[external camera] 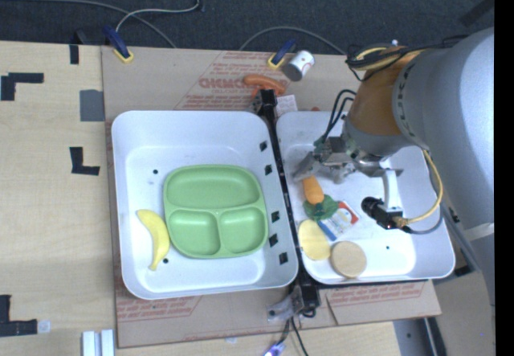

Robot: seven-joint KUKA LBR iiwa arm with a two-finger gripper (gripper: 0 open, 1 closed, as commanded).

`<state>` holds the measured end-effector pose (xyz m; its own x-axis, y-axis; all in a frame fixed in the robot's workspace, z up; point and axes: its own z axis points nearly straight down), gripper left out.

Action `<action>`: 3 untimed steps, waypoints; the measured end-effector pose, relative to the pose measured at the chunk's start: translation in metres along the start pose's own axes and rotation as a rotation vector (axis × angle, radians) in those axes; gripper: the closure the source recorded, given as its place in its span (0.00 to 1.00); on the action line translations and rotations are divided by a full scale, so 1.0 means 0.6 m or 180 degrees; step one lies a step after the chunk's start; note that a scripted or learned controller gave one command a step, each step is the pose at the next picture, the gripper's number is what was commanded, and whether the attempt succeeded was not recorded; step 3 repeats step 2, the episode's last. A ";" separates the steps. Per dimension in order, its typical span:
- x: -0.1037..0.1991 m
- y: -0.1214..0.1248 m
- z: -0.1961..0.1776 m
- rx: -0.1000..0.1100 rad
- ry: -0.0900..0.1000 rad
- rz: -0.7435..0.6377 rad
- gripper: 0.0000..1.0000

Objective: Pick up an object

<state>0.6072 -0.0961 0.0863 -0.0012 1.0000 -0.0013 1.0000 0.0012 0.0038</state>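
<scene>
Toy carrot [312,189] in right bin [418,262], arm bent low above it, fingers [309,165] apart, nothing held

The arm [450,97] is bulky and smooth, pale grey, with an orange band [377,105] above the wrist. Yellow and black cables [426,202] loop beside it. The gripper [325,160] looks metallic grey, its details blurred.

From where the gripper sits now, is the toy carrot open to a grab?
Probably yes. The gripper hangs over the right bin just above the carrot, with nothing lying on top of it. Its green end touches the small packet, which might get nudged.
</scene>
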 end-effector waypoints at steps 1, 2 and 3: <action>-0.001 0.000 -0.016 0.0003 -0.0003 0.0001 1.00; 0.117 -0.022 -0.165 0.0009 0.0006 -0.0006 1.00; 0.117 -0.022 -0.165 0.0009 0.0006 -0.0006 1.00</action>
